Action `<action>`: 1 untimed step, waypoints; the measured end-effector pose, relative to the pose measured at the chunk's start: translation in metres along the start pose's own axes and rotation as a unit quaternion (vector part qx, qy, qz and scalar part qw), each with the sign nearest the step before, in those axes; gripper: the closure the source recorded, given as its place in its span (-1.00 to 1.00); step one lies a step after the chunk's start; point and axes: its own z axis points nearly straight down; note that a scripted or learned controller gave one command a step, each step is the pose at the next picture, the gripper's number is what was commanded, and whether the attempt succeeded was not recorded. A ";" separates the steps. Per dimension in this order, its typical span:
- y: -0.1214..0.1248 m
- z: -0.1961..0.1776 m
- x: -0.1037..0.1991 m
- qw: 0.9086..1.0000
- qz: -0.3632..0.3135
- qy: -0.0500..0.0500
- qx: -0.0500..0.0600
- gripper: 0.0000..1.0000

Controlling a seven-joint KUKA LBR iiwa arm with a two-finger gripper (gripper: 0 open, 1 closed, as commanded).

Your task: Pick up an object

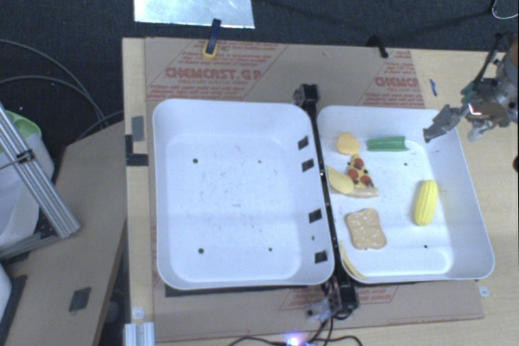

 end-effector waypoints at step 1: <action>-0.040 0.180 -0.012 1.000 0.002 0.000 0.000 -1.00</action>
